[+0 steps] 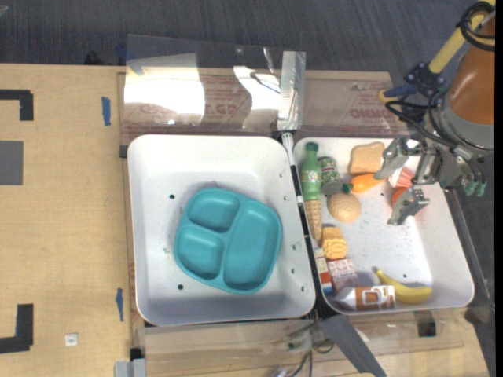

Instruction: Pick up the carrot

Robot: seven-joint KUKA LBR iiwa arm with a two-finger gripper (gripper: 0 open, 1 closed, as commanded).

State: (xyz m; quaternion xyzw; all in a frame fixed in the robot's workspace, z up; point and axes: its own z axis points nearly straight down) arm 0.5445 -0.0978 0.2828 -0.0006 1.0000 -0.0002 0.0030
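**Right bin crowded, left bin holds one tray**

Overhead, two white bins sit side by side at the frame's centre. The left bin [149, 163] holds a single teal divided plate [228, 239], lying flat near its middle with bare white floor around it on every side.

The right bin [452, 246] carries the clutter. Along its left wall stand or lie a green bottle [311, 169], a waffle cone [313, 217] below it, and a stack of small packaged snacks [338, 261] running toward the lower corner. A banana [405, 289] lies along the bottom edge beside a brown-and-white packet [372, 297]. Near the top sit a slice of bread [366, 158] and a round tan bun [343, 206].

The carrot [364, 183] lies in the upper middle of the right bin, just below the bread and just above and right of the bun, its orange body close to both.

The gripper [402, 185] hangs at the upper right of the same bin, just right of the carrot, fingers [391, 162] spread apart and holding nothing. A red object [402, 179] shows partly between them on the bin floor.

Open white floor remains in the right bin's centre and lower right, between the gripper and the banana.
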